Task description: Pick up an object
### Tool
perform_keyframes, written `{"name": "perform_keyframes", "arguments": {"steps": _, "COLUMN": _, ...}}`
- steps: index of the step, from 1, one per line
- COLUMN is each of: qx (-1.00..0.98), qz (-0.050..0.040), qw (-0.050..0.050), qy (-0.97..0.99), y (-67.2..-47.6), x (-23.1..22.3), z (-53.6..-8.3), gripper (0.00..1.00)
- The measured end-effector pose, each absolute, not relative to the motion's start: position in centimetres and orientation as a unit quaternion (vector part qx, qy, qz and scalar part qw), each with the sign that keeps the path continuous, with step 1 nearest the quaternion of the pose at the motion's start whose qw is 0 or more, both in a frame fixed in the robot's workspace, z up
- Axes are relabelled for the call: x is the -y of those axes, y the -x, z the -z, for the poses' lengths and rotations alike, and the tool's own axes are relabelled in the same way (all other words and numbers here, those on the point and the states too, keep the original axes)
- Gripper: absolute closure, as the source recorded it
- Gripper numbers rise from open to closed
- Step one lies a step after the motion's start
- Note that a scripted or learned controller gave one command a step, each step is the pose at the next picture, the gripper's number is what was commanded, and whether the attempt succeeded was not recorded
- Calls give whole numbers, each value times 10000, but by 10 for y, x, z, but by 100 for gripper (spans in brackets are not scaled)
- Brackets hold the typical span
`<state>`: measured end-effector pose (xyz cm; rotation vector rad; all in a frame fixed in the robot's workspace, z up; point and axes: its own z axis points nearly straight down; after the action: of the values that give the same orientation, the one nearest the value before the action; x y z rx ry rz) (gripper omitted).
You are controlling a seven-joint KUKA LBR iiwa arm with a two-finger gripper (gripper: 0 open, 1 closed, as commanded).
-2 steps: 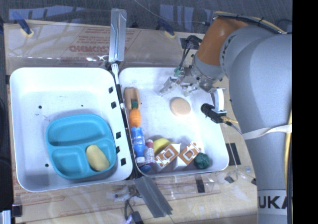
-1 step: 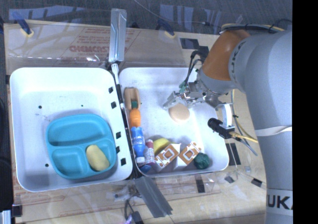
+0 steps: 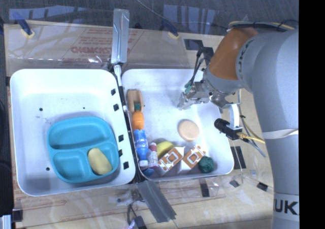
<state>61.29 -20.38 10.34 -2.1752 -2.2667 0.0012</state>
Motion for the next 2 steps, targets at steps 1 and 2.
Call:
{"name": "perform_keyframes", "arguments": {"steps": 1, "qx": 7215, "qz": -6, "qw": 2, "qy": 6924, "y": -613, "x": 204, "z": -103, "gripper": 0}}
{"name": "perform_keyframes", "arguments": {"steps": 2, "qx": 7658, "qz": -3, "qw": 10, "qy": 6430, "y": -550, "x": 210, "z": -104, "gripper": 0}}
